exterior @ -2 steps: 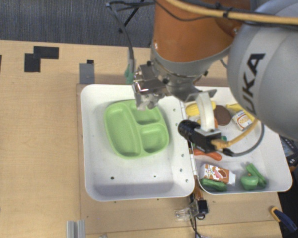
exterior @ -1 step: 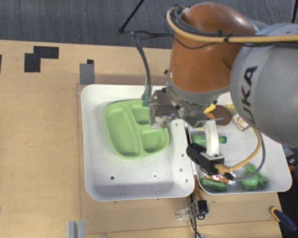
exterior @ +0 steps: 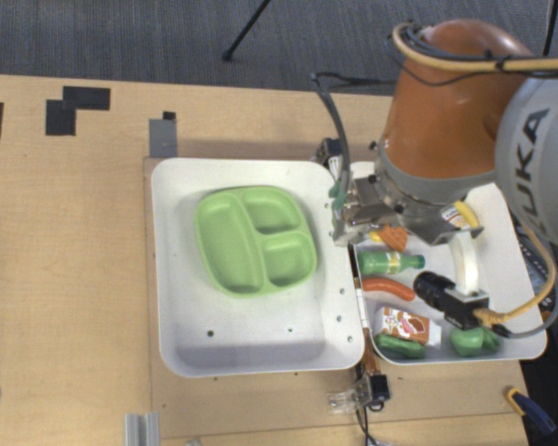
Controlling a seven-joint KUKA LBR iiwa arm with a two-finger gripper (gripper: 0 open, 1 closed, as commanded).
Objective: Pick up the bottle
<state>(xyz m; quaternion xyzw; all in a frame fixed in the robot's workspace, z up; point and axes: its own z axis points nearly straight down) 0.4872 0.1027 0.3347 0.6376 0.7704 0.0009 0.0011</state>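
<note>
Frankly, I couldn't tell my gripper's (exterior: 397, 233) state | it hung right of frame center | just above the bottle (exterior: 389, 263) | in the right bin (exterior: 525, 342).

Green divided plate (exterior: 257, 240) lies in left bin (exterior: 181, 342). Right bin (exterior: 530, 347): red chili (exterior: 389, 288), snack packet (exterior: 406, 324), poss. green veg (exterior: 471, 340) at front.

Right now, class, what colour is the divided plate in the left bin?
Light green, seen best in the camera view: divided plate.
</note>
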